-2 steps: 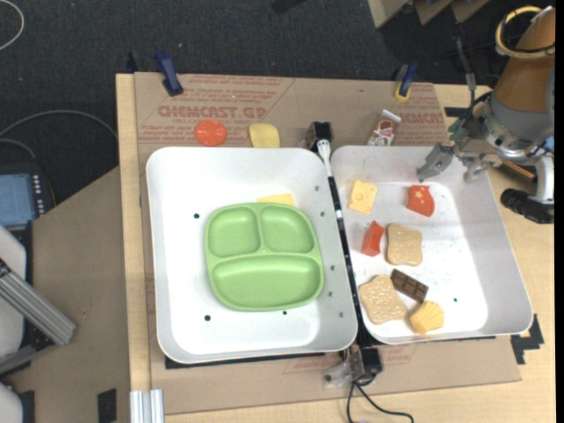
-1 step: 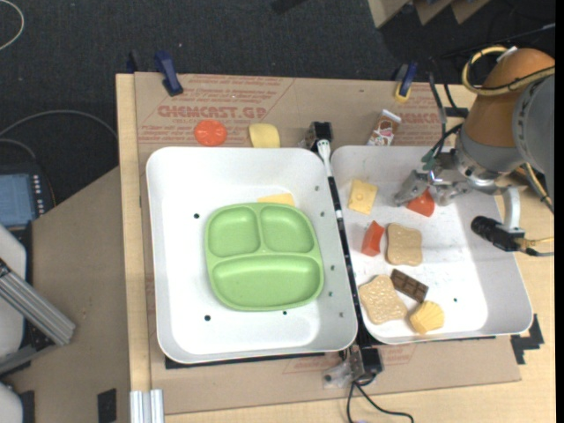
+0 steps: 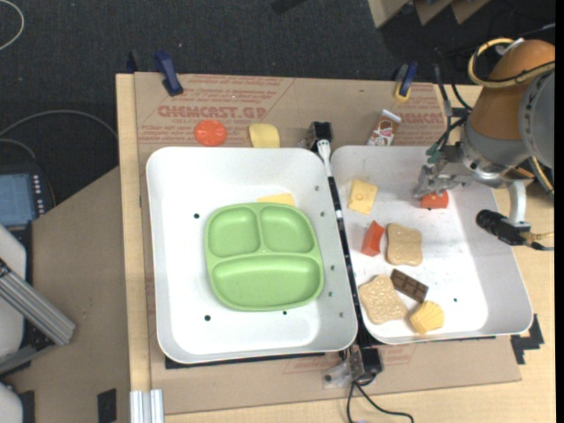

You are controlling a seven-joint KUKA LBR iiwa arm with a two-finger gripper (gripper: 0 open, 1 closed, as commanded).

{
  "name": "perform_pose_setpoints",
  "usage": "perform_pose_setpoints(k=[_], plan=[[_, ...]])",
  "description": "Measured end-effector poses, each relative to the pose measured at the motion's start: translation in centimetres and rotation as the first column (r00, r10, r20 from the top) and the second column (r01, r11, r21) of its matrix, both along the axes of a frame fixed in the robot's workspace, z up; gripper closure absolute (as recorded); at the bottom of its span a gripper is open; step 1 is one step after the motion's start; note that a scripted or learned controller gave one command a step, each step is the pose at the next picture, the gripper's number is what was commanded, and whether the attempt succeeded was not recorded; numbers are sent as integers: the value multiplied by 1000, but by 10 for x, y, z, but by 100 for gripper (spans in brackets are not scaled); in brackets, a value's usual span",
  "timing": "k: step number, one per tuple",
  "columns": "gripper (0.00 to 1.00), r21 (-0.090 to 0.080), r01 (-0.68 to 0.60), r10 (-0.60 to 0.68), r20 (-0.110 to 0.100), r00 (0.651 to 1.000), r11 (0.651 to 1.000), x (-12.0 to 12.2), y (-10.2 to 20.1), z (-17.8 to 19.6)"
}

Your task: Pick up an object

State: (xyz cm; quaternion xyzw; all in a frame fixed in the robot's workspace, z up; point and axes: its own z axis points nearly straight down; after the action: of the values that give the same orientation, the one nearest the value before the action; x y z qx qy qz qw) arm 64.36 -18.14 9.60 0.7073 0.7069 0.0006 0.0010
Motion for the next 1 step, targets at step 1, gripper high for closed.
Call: perform_pose_setpoints(k=[1], plan=[[100, 2, -2, 2, 1, 1000, 1000, -64, 37, 95]])
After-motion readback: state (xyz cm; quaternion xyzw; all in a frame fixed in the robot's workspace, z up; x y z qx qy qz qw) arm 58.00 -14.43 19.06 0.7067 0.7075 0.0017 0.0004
